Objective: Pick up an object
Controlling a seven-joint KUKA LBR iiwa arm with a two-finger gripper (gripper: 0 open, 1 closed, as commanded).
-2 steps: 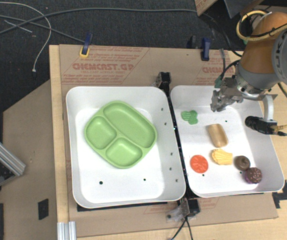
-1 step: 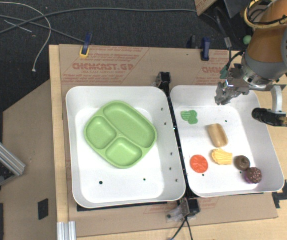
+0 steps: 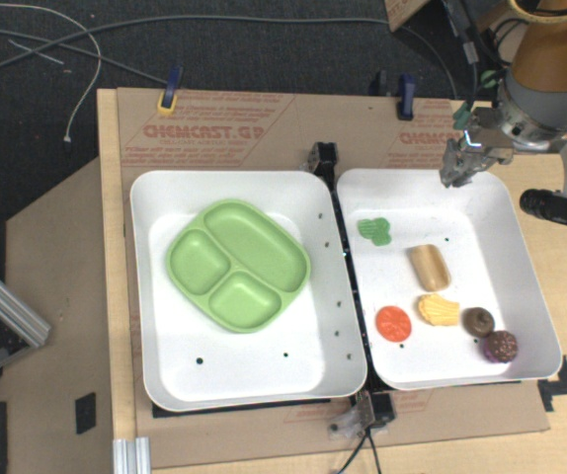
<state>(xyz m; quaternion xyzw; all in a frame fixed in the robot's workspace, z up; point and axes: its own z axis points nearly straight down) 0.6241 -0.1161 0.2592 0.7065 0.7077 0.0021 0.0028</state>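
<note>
We judge the task barely begun: nothing has been lifted, and every candidate lies loose on the floor of the right bin. There we count a green piece near the upper left of that bin, a tan roll toward the middle, and along the lower part an orange-red round, a yellow piece, a brown ring-shaped thing and a dark purplish lump. The left bin carries a green divided tray, well apart from all of these.

The gripper hangs at the upper right of the frame, over the top rim of the right bin, with nothing visible in it. Whether it is spread or pressed together we cannot tell (the tip is small, dark and seen against the cardboard). What is left, then, is the whole job: choose a thing, come down on it, close, lift.

The arm is cut off by the top and right edges of the frame. What the small things actually are we can only guess from colour and outline.
</note>
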